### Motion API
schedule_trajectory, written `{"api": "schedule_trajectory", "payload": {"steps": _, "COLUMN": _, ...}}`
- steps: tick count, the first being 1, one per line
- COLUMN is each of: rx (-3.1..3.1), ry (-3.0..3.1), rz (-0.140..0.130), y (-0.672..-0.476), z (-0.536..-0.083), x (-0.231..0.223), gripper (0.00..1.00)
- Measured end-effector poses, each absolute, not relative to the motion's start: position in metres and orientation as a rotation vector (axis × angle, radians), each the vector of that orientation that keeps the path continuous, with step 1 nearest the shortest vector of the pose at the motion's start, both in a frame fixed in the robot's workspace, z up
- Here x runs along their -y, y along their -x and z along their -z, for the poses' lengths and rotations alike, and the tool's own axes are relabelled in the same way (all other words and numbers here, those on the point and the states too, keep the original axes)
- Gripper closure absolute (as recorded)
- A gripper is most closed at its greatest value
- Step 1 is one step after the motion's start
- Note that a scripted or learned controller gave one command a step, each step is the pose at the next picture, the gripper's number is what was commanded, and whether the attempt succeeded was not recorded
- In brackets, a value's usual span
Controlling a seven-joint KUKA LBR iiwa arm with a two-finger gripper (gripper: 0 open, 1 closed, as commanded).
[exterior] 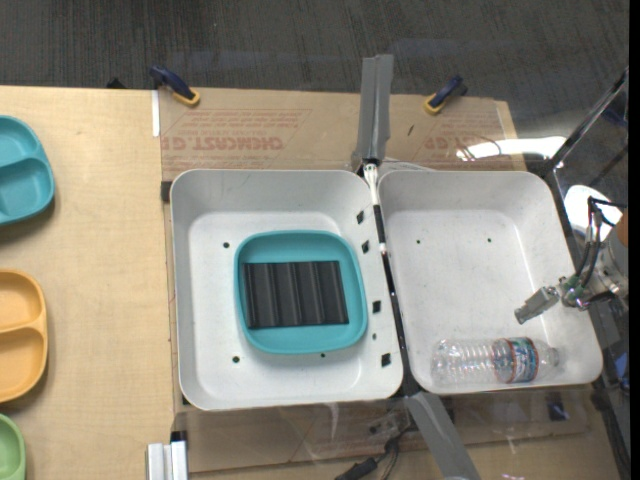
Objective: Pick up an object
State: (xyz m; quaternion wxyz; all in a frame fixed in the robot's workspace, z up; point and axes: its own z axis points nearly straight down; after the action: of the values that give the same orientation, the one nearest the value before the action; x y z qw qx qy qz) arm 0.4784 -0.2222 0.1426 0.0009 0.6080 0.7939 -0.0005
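A clear plastic water bottle (495,360) with a blue label lies on its side along the front of the right bin (450,218). A small grey part of my gripper (537,305) reaches in over the bin's right side. It is just above and to the right of the bottle and apart from it. A teal tray with a dark ribbed insert (298,293) rests in the middle of the left bin (200,268).
The two bins meet at a hinged ridge (378,238). Teal (22,178), orange (20,333) and green (8,448) plates lie on the wooden bench at far left. Clamps (175,85) hold the cardboard sheet behind the bins.
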Motion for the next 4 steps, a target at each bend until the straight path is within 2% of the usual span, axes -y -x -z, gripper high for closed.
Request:
{"api": "schedule_trajectory", "payload": {"steps": 1, "rx": -2.539, "ry": -1.852, "rz": 0.001, "y": -0.477, "z": -0.091, "x": 0.194, "gripper": 0.00}}
{"api": "schedule_trajectory", "payload": {"steps": 2, "rx": -2.558, "ry": -1.821, "rz": 0.001, "y": -0.478, "z": -0.143, "x": 0.222, "gripper": 0.00}}
{"api": "schedule_trajectory", "payload": {"steps": 3, "rx": -2.646, "ry": -1.696, "rz": 0.001, "y": -0.478, "z": -0.091, "x": 0.196, "gripper": 0.00}}
{"api": "schedule_trajectory", "payload": {"steps": 4, "rx": -2.582, "ry": -1.786, "rz": 0.002, "y": -0.479, "z": -0.155, "x": 0.222, "gripper": 0.00}}
